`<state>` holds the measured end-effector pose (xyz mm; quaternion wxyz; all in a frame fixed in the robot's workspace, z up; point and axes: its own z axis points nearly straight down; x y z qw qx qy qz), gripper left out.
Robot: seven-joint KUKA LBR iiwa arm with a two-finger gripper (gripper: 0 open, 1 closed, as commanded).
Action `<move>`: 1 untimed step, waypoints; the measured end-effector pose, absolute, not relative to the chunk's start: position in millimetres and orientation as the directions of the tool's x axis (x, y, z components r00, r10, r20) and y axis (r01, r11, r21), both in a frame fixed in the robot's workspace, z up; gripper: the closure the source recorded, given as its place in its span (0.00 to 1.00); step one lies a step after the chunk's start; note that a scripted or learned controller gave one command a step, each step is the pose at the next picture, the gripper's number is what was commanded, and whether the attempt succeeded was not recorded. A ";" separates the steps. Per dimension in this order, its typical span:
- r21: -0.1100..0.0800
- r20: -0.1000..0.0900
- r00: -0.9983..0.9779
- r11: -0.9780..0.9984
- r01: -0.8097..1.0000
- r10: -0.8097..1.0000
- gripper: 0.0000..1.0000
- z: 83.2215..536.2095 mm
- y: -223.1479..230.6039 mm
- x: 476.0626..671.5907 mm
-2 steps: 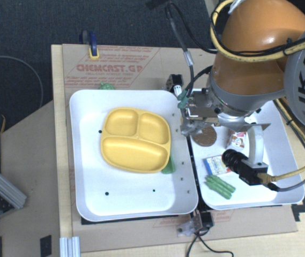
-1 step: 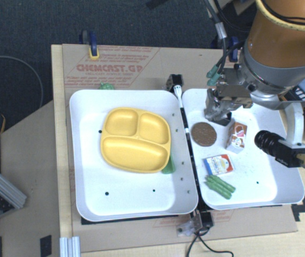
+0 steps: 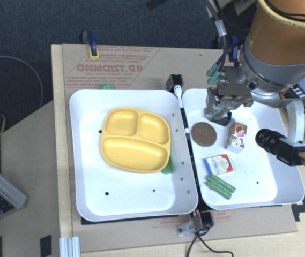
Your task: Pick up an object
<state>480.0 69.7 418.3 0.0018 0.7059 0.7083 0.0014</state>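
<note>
Right bin (image 3: 286, 194): gripper (image 3: 218, 113) just above-right of brown disc (image 3: 203, 134).

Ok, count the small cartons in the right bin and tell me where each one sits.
2. A red-and-white carton stands right of the brown disc; a blue-and-white carton lies below them, above the green pods. The arm may hide others.

A robotics lab or test workshop is shown, not a home. Two shallow white bins (image 3: 88, 159) are set side by side on a bare board stamped with red lettering (image 3: 109, 67), which is held by a clamp (image 3: 93, 44) at its far edge. Loose cables (image 3: 13, 63) are seen on dark carpet, and a grey and orange industrial arm (image 3: 283, 25) is mounted at the right.
</note>
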 end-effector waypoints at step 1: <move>0.007 -0.001 -0.005 0.005 1.000 1.000 1.00 428.4 70.2 480.7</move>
